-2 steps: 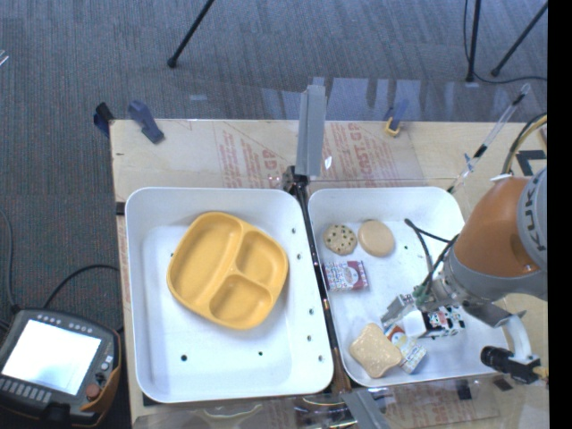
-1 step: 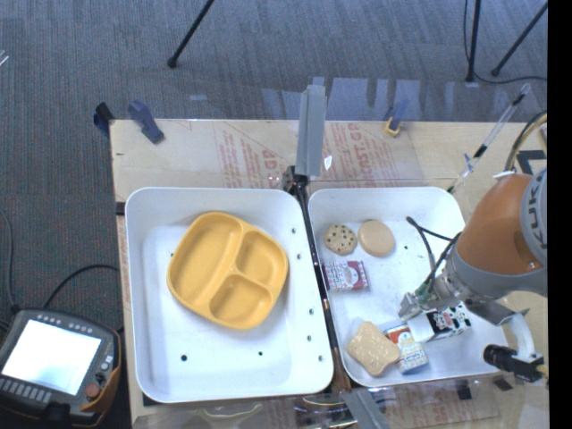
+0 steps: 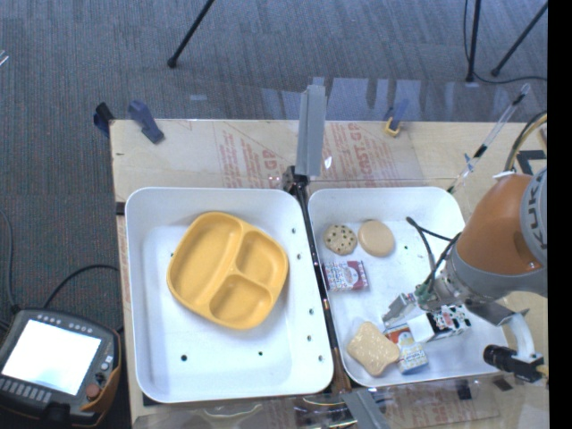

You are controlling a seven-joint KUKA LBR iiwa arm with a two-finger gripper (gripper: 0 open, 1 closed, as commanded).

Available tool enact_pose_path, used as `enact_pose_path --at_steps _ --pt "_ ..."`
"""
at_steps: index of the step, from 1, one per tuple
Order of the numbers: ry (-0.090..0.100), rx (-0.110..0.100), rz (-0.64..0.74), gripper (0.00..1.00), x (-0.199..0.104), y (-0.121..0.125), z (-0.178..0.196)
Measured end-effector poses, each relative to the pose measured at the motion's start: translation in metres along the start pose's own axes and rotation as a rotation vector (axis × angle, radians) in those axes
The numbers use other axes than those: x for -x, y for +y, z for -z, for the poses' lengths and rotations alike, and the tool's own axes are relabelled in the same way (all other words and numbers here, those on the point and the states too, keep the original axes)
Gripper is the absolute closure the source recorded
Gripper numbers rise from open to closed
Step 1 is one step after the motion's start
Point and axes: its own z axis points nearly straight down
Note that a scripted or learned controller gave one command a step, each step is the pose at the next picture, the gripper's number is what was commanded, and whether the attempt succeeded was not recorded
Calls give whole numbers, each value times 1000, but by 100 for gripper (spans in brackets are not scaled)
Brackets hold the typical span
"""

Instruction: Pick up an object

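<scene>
Two white bins sit side by side on the worktop [image 3: 206, 155]. Low in the right bin [image 3: 438, 206], the hand [image 3: 427, 311] hovers beside small cartons [image 3: 409, 345] and toast [image 3: 373, 348]; its grip state is unclear.

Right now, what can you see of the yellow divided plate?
The yellow divided plate lies flat in the left bin, turned at an angle to the bin's sides. It looks like smooth moulded plastic, rounded at the corners, with three compartments: one long one and two smaller ones. Nothing lies in it, and only the bin floor touches it.
</scene>
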Motion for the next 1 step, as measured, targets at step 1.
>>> enact_pose_path --at_steps 1 --pt "-5 6 367 0 16 0 -6"
